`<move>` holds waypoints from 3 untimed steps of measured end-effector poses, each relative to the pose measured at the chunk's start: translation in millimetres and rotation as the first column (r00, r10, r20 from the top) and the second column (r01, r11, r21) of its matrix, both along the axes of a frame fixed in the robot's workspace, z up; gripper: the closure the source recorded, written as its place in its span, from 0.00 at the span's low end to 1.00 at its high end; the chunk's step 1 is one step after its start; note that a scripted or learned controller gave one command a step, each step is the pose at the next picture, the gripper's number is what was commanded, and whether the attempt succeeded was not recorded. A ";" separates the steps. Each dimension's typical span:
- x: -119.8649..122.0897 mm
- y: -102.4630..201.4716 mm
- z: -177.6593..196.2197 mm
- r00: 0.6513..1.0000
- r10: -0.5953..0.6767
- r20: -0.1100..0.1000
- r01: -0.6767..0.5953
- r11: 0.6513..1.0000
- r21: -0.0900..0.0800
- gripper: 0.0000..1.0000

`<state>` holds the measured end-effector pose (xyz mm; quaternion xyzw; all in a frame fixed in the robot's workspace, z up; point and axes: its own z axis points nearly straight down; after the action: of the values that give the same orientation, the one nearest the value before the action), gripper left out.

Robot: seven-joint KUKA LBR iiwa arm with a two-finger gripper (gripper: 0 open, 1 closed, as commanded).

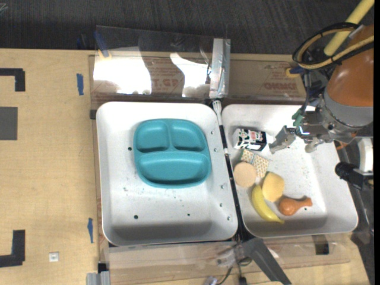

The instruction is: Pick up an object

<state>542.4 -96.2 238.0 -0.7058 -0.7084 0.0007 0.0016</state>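
From above, my gripper hangs over the back of the right bin, fingers spread apart with nothing between them. Below me lie a black-and-white patterned packet, a checkered cracker, a round tan bun, a yellow lemon, a banana and an orange drumstick toy. A teal divided plate sits in the left bin.
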 end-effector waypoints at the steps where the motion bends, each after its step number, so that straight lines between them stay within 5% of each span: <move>1: -45.0 4.3 -151.0 0.983 0.182 0.008 -0.182 0.983 -0.002 0.00; 3: -59.0 -1.1 -150.8 0.982 0.187 0.013 -0.187 0.982 -0.003 0.00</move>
<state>483.4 -97.3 87.2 -0.6363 -0.7714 -0.0034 -0.0038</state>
